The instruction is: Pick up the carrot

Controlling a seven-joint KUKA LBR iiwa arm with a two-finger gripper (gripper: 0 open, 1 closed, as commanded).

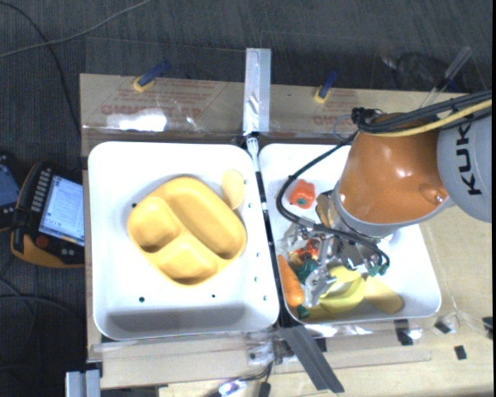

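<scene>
Camera view, looking down at a slant. Counter point(190, 98) carries two white bins side by side. Left bin point(116, 304): large yellow moulded piece point(186, 228) in the middle; small pale yellow item point(233, 188) touching its far right side, close to the bin's right wall.

Right bin point(422, 263): arm point(397, 180) reaches in from the right, orange band over the bin's centre. Jaws point(318, 267) hang low over the clutter in the near left part of this bin; whether they are wide or narrow, cannot tell.

Carrot point(291, 286) lies along the right bin's left wall, near its near left corner, just beside the jaws; contact unclear. Banana point(355, 296) at the near edge, right of the carrot. Small orange-red item point(302, 195) sits toward the far left. Green bits among the clutter, too small to identify.
</scene>
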